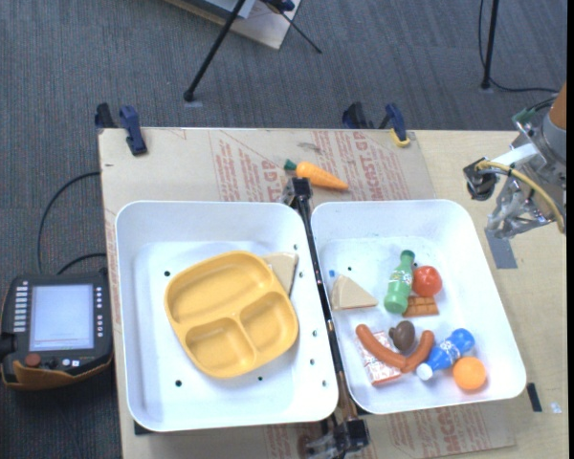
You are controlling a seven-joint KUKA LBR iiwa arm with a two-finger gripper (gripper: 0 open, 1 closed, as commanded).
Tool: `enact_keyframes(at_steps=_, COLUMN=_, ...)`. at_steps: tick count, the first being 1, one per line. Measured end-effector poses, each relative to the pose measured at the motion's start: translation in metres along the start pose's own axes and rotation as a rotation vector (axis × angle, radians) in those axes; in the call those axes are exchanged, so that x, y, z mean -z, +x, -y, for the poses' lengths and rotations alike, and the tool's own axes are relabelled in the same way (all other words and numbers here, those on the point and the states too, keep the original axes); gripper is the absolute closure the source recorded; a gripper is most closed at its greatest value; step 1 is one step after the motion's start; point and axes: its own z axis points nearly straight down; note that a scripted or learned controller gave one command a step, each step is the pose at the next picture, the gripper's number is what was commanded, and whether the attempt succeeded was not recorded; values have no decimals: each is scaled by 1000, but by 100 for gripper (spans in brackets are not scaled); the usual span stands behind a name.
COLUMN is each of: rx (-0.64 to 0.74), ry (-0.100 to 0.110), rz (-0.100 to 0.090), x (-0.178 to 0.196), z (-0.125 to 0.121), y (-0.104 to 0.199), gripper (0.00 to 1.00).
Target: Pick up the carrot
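Note:
The carrot (321, 175), orange with a green top, lies on the cardboard bench top just behind the two bins, near where their back corners meet. It sits outside both bins, its green end pointing left. My gripper (518, 216) hangs at the far right of the camera view, above the bench just outside the right bin's back right corner. It is far to the right of the carrot and nothing shows in it.
The left bin (134, 256) holds a yellow divided plate (231, 312) and a sandwich wedge. The right bin (488, 256) holds a green bottle (399, 282), tomato, sausage (394, 349), blue bottle, orange ball and other toy food. Blue clamps (132, 128) grip the bench's back edge.

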Motion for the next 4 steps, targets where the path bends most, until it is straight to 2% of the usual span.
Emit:
enact_keyframes(at_steps=1, rx=-18, ry=4, rz=1, x=-9, z=36, y=16, gripper=100)
enact_keyframes(at_steps=2, rx=-26, ry=3, rz=2, x=-10, z=73, y=16, gripper=100)
enact_keyframes(at_steps=3, rx=30, ry=0, rz=1, x=-7, z=6, y=5, gripper=100)
enact_keyframes(at_steps=4, rx=-29, ry=4, rz=2, x=-23, z=26, y=16, gripper=100)
